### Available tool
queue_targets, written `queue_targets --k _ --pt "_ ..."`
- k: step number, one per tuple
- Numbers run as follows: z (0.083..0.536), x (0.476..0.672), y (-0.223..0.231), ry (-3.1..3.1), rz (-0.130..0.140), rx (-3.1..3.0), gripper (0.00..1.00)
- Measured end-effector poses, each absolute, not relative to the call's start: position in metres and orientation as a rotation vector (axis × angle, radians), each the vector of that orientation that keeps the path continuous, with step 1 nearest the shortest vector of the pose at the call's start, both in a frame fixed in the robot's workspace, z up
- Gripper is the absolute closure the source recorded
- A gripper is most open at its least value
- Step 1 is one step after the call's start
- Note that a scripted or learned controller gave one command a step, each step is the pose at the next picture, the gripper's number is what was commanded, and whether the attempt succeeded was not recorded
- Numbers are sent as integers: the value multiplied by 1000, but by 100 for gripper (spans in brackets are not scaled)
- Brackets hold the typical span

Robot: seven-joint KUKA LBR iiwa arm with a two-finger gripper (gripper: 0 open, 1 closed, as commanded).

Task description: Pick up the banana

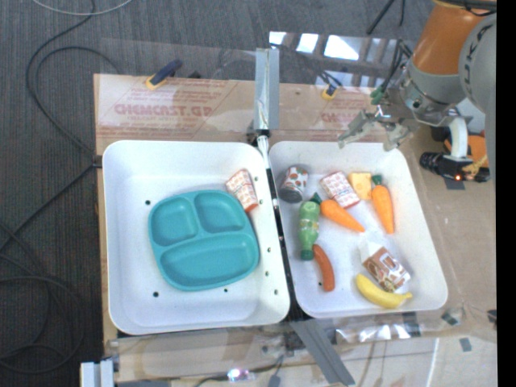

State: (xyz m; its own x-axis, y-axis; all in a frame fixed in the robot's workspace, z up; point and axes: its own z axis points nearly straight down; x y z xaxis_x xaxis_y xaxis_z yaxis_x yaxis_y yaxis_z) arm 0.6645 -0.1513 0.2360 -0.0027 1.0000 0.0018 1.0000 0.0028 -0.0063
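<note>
The banana [382, 293] lies at the near right corner of the right bin [427, 240], just beside a wrapped snack packet [385, 268] that sits against its upper side. Further in, the same bin holds two carrots [384, 205], one upright near the right wall and one slanted toward the middle, a green bottle [309, 227], a red sausage [324, 267], a small can [293, 183], a cheese wedge [360, 185] and a red-and-white carton [339, 189]. The left bin [129, 176] bears a teal divided plate [203, 238] and another small carton [242, 189] near its right wall. The pincer [374, 129] hangs over the far rim of the right bin, well apart from the banana, its fingers spread wide with nothing between them. The desk [451, 216] shows brown beside the bins.
</note>
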Motion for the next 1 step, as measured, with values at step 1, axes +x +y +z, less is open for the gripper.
queue_targets --k 1 --pt "106 614 -118 -2536 -3 -1861 0"
